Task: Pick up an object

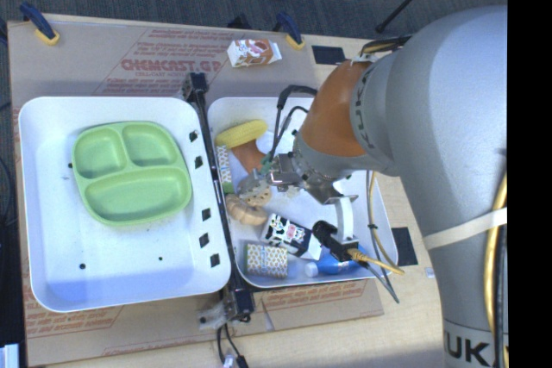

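Tool (263, 178) hangs low in the right bin (384, 241), just below the yellow banana (241, 133), directly above the tan pastry (244, 209); its grip state cannot be judged (wrist obscures it). Recommended: descend vertically onto the pastry, clear of the banana.

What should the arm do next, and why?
Probably lower a little onto the pile: the hand hangs over the clutter in the right bin, beside the banana, and nothing can be seen in its grip.
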Available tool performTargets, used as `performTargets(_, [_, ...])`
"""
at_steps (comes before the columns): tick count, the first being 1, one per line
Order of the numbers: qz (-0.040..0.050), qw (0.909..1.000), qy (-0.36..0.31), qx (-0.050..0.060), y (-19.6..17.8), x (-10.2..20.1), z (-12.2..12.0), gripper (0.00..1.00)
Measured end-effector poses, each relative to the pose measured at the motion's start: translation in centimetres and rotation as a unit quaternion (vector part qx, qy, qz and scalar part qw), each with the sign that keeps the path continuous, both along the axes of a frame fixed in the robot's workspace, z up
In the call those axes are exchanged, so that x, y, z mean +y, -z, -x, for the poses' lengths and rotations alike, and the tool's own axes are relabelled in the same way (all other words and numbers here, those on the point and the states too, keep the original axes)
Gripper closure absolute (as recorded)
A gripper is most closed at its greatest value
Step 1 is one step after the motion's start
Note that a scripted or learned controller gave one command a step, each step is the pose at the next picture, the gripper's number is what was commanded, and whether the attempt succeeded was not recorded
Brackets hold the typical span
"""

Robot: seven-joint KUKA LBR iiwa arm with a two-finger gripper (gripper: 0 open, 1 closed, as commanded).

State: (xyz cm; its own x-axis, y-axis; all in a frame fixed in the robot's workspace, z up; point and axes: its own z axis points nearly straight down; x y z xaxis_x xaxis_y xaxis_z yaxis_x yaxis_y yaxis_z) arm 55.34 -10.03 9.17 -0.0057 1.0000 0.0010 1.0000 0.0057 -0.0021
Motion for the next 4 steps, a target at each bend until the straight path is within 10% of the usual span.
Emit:
performTargets(1, [-0.0003, 1.0000, -0.001, 0.001, -1.0, 0.0, 0.0, 1.00])
performTargets(2, [-0.0002, 1.0000, -0.002, 0.001, -1.0, 0.0, 0.0, 0.00])
performTargets(3, [0.0024, 1.0000, 0.000, -0.004, -0.2, 0.2, 3.1, 0.00])
performTargets(4, [0.0004, 1.0000, 0.000, -0.001, 0.0, -4.1, -4.0, 0.00])
